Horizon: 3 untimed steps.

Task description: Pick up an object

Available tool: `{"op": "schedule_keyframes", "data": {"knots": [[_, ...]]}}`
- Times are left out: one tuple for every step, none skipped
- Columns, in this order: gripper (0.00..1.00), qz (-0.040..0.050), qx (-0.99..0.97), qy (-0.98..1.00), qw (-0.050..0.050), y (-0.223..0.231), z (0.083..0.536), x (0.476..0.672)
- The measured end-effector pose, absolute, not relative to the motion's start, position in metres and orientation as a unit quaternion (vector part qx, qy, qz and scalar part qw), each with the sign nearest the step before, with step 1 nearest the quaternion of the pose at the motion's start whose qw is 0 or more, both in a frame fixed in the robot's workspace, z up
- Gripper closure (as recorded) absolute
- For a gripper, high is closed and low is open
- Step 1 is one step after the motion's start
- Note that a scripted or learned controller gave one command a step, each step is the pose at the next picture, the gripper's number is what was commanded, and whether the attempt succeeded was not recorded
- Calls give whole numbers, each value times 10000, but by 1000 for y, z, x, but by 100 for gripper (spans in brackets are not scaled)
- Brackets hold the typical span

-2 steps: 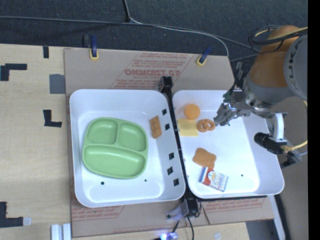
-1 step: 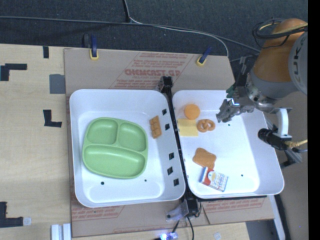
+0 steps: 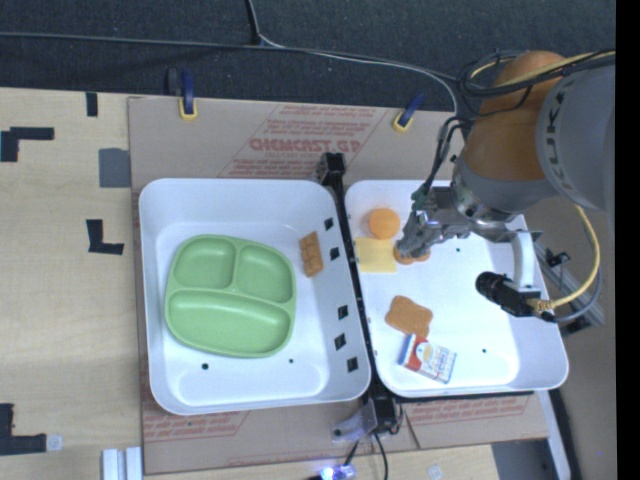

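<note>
My gripper (image 3: 412,248) hangs low over the right bin (image 3: 500,368), near its upper left corner. It sits just right of a pale yellow block (image 3: 374,257) and below right of an orange ball (image 3: 381,222). Something small and brownish shows at the gripper's tip; I cannot tell what it is or whether it is held. Lower in the same bin lie a tan bread-like piece (image 3: 408,315) and a small red, white and blue carton (image 3: 430,360).
The left bin (image 3: 240,203) holds a green divided plate (image 3: 231,294) and a small brown biscuit-like piece (image 3: 312,254) by its right wall. The arm's grey body and cables cover the right bin's upper right. A black divider runs between the bins.
</note>
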State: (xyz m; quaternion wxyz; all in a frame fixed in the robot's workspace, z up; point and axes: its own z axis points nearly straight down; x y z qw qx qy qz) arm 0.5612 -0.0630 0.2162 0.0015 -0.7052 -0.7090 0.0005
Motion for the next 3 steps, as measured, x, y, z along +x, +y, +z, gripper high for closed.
{"op": "schedule_keyframes", "data": {"knots": [[100, -3, -7046, -7096, 11, -14, 223, 561], [100, 10, -7052, -7090, 17, 31, 220, 543], [100, 1, -7045, -7097, 10, 85, 232, 533]]}}
